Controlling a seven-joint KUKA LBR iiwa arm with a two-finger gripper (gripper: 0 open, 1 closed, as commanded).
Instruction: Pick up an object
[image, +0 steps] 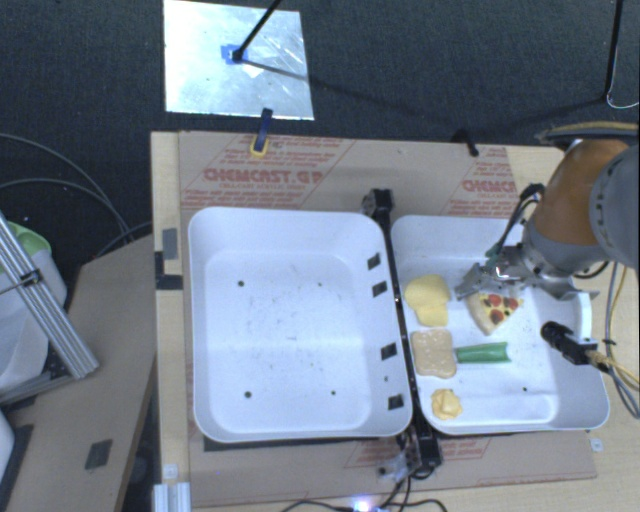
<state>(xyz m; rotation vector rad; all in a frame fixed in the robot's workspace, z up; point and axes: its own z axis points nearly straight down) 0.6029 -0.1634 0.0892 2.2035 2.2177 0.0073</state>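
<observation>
End effector (487, 279) sat low in right bin (570, 400), touching the pizza slice (495, 309); can't tell its state. Green piece (482, 352), bread slice (434, 353) lay nearby.

Bright, even overhead light – white bins (290, 330) nearly blown out, soft shadows, slightly grainy, mild blur

**Op A:** I read the left bin (290, 320) as open floor, wall to wall.

**Op B:** Right bin (560, 400) is tighter. I see a yellow piece (428, 298), toast slice (434, 352), green bean (482, 352), pizza slice (495, 309) and small yellow lump (446, 403) clustered centre-left; its lower right floor is free. The arm (585, 205) overhangs the upper right.
</observation>
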